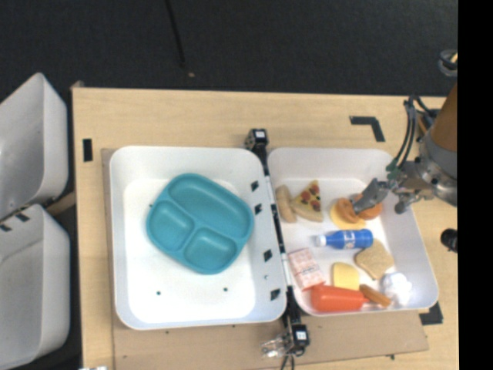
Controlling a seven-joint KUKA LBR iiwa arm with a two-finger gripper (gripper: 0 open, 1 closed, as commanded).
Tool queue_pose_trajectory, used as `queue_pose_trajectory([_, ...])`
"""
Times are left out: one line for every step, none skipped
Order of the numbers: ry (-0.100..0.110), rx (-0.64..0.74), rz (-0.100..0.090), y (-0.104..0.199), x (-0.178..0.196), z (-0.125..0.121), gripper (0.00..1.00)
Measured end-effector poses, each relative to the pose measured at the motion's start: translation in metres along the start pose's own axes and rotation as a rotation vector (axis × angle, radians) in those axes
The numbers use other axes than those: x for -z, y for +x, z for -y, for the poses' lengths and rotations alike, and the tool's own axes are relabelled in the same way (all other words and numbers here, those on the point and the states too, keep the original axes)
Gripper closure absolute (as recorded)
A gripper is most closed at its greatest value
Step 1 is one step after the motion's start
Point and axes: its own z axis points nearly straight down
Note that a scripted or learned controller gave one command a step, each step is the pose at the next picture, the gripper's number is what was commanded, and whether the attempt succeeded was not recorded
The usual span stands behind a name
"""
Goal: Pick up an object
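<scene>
Currently the two-finger grey gripper sits low in the right shallow white plastic bin, over the round orange toy piece at the bin's 1 o'clock zone; can't tell if the fingers are apart or clenched, and nothing visibly sits between them. Orange piece is roughly disc-shaped, glossy plastic, no clear long axis. Just below it at 6 o'clock, the blue plastic bottle with white cap lies on its side, long axis running 3–9 o'clock, cap pointing to 9. At 9 o'clock from the orange piece: triangular pizza slice toy, then the tan oblong bread roll, long axis about 12–6. Bottom of bin: red-orange smooth carrot-like cylinder, long axis 3–9; yellow cheese wedge; brown toast slice; pink-white patterned packet; white crumpled lump. Left white bin holds a teal three-compartment plastic plate, rounded corners, tilted.
</scene>
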Motion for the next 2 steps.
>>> queue_pose_trajectory([-0.01, 0.004, 0.002, 0.0, 0.005, -0.002, 0.0])
queue_pose_trajectory([-0.006, 0.002, 0.002, 0.006, -0.052, -0.01, 0.0])
